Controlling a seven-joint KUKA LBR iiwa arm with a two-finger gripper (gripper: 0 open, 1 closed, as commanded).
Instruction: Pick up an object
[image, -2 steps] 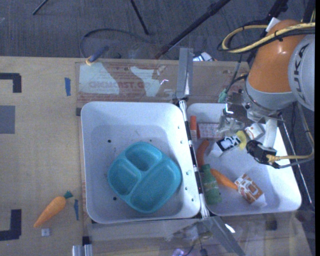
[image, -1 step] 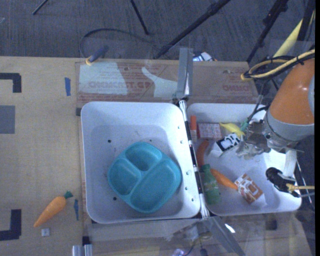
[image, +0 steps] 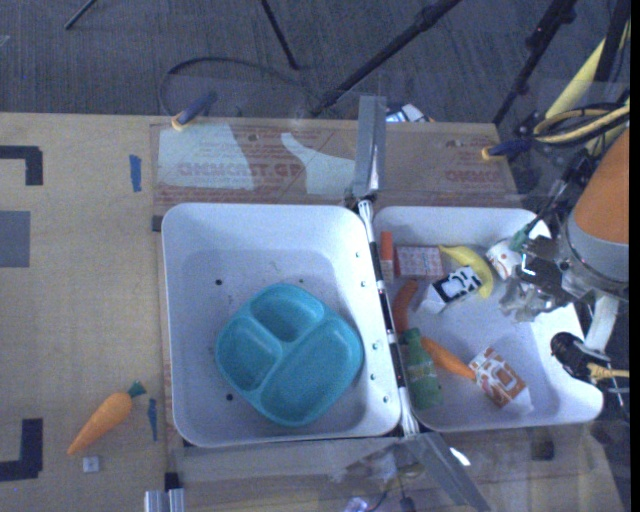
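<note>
Gripper (image: 528, 293): hanging over the right bin (image: 560, 395), fingers too blurry to call, can't tell.
Banana (image: 470, 268): just left of the gripper, black-and-white card (image: 457, 286) lying on it.
Carrot (image: 447, 359): lower left, well apart.

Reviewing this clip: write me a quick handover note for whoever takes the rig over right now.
Gripper: over the right bin, near its far right side; finger state unclear, nothing seen in its grasp.
Right bin holds a yellow banana, black-and-white block, pink box, carrot, green item, orange-white carton.
Left bin: blue divided plate.
A second carrot lies on the bench.
Done: no pick visible. Left: grasp and lift one object.
</note>
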